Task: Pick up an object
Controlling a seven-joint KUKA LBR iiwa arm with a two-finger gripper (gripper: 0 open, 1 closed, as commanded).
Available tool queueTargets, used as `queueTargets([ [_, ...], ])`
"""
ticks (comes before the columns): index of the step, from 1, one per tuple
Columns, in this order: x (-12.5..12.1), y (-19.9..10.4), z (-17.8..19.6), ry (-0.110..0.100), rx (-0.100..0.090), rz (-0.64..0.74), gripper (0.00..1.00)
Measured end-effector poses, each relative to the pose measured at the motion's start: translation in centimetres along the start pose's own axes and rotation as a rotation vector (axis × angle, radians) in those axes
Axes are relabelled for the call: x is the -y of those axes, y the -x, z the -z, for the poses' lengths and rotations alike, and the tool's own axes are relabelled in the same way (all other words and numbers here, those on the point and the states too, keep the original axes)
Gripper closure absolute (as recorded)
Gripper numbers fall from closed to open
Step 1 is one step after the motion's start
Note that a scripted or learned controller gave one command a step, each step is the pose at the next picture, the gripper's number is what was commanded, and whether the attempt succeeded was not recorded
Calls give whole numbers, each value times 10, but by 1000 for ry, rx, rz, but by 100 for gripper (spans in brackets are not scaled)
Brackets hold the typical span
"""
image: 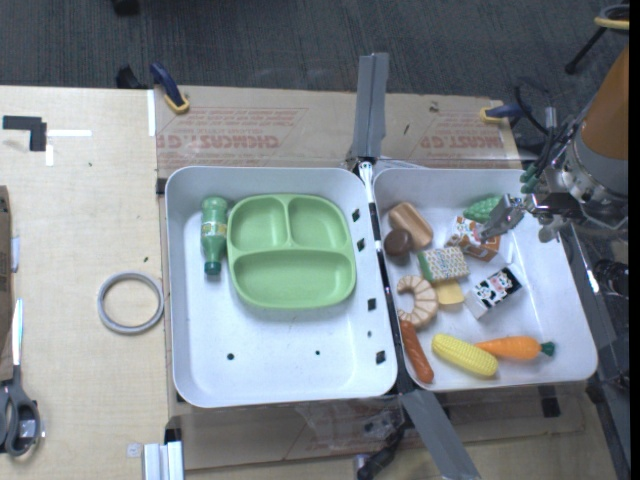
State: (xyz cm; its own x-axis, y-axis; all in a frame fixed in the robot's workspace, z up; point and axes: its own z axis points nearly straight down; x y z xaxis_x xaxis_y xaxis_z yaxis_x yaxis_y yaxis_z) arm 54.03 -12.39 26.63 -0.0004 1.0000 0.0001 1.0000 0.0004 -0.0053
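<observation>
corn (464, 355) lies nearest in the right bin (572, 313), one cob, just left of one carrot (510, 348); one hot dog (417, 352) runs along the bin's left wall, with one shrimp (418, 300) above it. next come one milk carton (496, 290), one yellow cheese piece (450, 295) and one green-topped cracker block (443, 264). farther back sit one bread roll (410, 224) with a brown piece (397, 243) touching it, one small printed box (476, 240) and one green leafy piece (483, 208).

gripper (512, 214) hangs at the bin's far right — just beside the printed box and the leafy piece — and nothing shows between its tips; whether they are apart or together i cannot tell. for a clean pick it should settle on one item that stands free, drop straight over its middle, and close across its narrow side — the crowded centre risks nudging neighbours.

left bin (190, 298) holds one green divided plate (292, 250) and one green bottle (214, 233). on the bench: one tape ring (130, 302), one pair of scissors (18, 413).
</observation>
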Motion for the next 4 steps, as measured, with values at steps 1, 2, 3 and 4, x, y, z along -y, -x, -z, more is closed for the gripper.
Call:
queueTargets([
  [1,-50,-26,-136,0,0,14,0],
  [2,-49,37,-90,3,1,146,0],
  [3,-117,54,-108,4,2,285,0],
  [4,-120,56,-145,11,4,287,0],
])
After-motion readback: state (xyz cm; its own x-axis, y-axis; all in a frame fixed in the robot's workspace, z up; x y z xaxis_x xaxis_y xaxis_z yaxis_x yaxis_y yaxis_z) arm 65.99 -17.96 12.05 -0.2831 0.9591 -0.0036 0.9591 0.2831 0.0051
